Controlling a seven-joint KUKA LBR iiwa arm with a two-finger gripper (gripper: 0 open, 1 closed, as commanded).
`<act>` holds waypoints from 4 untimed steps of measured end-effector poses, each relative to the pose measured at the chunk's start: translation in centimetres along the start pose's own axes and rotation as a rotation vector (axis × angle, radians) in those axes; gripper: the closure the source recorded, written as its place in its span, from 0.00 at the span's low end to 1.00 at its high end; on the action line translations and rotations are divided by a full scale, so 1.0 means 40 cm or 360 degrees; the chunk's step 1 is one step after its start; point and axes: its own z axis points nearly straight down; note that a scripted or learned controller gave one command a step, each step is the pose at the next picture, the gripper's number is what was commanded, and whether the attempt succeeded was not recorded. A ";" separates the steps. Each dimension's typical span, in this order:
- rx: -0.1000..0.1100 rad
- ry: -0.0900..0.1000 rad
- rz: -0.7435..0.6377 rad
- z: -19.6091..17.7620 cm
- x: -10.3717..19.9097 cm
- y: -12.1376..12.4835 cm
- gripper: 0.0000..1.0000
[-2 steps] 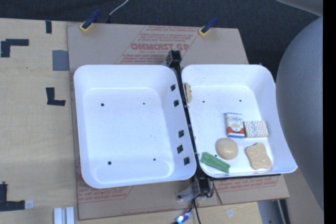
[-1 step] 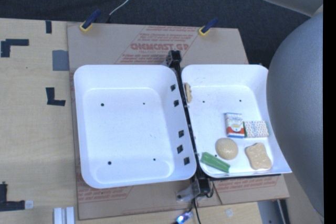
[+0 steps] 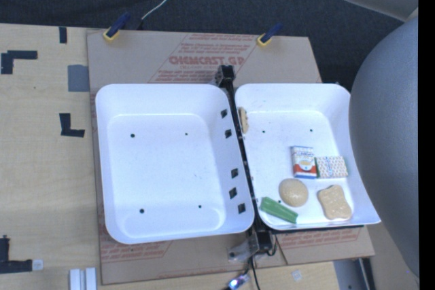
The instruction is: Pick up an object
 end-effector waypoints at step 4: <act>0.0007 -0.0004 0.0004 0.220 -0.036 -0.027 0.00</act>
